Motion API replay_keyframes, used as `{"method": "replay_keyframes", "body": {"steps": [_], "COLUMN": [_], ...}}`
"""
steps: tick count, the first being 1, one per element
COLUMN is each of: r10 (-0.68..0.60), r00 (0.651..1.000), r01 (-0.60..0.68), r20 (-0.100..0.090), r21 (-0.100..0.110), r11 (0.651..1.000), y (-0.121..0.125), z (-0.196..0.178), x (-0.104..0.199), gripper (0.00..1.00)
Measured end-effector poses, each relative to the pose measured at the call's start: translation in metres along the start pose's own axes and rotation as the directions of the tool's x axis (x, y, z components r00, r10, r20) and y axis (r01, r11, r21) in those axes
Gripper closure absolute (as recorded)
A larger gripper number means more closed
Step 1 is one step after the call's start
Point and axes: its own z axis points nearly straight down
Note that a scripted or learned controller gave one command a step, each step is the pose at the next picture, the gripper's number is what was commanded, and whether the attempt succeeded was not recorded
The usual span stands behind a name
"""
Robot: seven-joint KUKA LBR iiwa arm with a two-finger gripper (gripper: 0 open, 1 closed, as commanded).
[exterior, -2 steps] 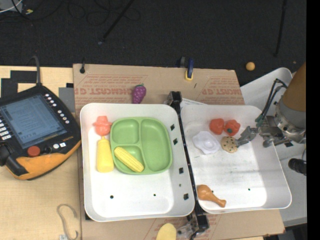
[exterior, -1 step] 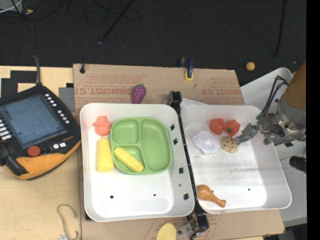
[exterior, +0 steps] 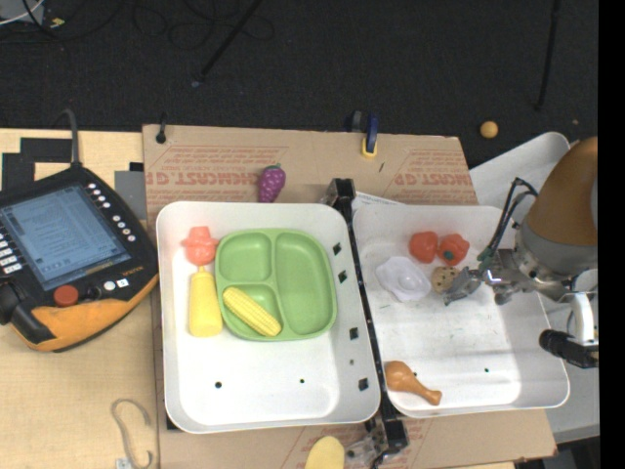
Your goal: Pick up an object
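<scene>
Camera view, biggest first: left bin, with a green divided plate, a yellow corn cob on the plate and a yellow bottle shape beside it. Then right bin, reached into from the right by the grey arm. Within that bin, a red toy pair toward the far wall, a clear crumpled cup left of centre, a brown drumstick at the near rim. Smallest and nearest the gripper: a tan speckled block, just beside the tool's tip, between it and the cup.

Gripper's state: cannot tell at this size; nothing visibly held.

Likely handling of the block: light, stiff, probably not fragile, small enough to skid or tip away on the smooth bin floor. Best taken across two opposite flat sides, low and square, closing gently. Clear of the cup if possible, since thin plastic probably buckles and slips.
</scene>
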Motion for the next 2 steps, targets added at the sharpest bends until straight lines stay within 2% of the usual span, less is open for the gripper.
{"method": "replay_keyframes", "body": {"steps": [1,2], "r10": [0.000,0.003], "r00": [1.000,1.000], "r01": [0.000,-0.003], "r20": [0.001,0.001], "r21": [-0.003,-0.006], "r11": [1.000,1.000], "y": [0.001,0.001], "z": [0.043,0.030], "x": [0.003,0.001], "gripper": [0.00,1.00]}}
